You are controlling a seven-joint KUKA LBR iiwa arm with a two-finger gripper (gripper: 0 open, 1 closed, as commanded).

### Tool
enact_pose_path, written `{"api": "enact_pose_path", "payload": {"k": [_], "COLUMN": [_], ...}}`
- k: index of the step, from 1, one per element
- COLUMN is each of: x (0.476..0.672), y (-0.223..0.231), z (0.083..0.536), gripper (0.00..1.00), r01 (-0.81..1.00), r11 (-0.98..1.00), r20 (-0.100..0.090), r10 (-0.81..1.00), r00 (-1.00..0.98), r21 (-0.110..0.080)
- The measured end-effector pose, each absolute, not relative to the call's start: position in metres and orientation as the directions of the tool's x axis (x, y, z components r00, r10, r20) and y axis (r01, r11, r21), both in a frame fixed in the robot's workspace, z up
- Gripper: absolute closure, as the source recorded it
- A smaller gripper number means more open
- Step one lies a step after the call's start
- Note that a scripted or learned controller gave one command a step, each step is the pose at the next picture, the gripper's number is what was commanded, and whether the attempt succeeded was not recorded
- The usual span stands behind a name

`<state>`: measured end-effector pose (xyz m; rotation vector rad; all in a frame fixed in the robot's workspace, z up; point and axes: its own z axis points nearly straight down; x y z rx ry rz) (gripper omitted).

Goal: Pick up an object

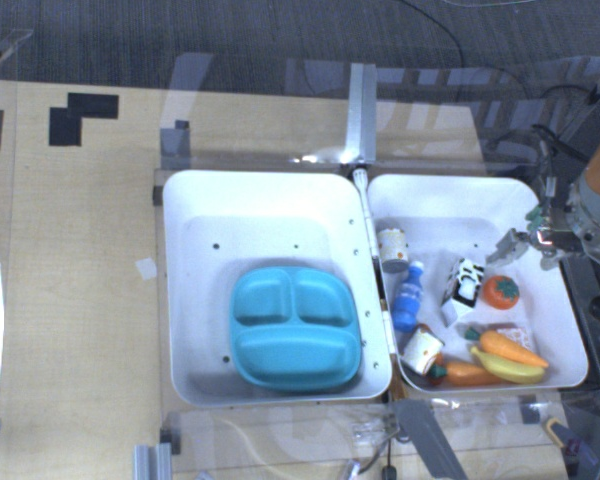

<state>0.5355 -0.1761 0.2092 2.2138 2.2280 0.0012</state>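
Observation:
My gripper (528, 253) hovers over the right side of the right bin (450, 203), reaching in from the right. It is open, with nothing between its fingers. Just below its left finger (506, 246) lies a round orange-red fruit (500, 290). Left of that fruit stands a white and black carton (464, 284). A blue bottle (408, 296) and a small pale can (391, 245) lie along the bin's left wall. At the front sit a carrot (508, 346), a yellow banana (510, 368), a white cup (421, 349) and an orange item (470, 373).
The left bin (210, 218) holds a blue divided plate (296, 326). A metal post (362, 108) rises behind the divider between the bins. Cables and a dark frame crowd the far right beside the arm (598, 208).

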Motion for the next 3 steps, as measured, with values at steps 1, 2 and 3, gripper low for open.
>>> {"api": "enact_pose_path", "payload": {"k": [1,2,3], "x": [0.541,0.571,0.573], "y": [-0.131,-0.103,-0.101], "z": [0.094,0.089,0.099], "gripper": [0.00,0.00,1.00], "r01": [1.000,0.987,0.986], "r11": [-0.029,0.161,0.164], "r20": [0.000,-0.005,-0.002], "r10": [1.000,0.987,0.987], "r00": [0.029,-0.161,-0.164], "r21": [0.003,0.013,0.015]}}
